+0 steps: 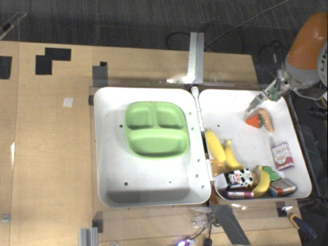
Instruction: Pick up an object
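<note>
While the fingers [260, 100] are hanging just above the carrot [260, 120] in the right bin [225, 99], I cannot tell if they are parted or closed. Nothing is sitting between them. A miss looks likely: the carrot is lying slightly below and beside the tips, so closing could be nudging it away. Bananas [218, 147] are resting well apart.

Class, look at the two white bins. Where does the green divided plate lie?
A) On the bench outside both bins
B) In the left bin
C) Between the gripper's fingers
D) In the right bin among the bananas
B: the green divided plate lies flat on the floor of the left bin, while the bananas are in the right bin.
</note>
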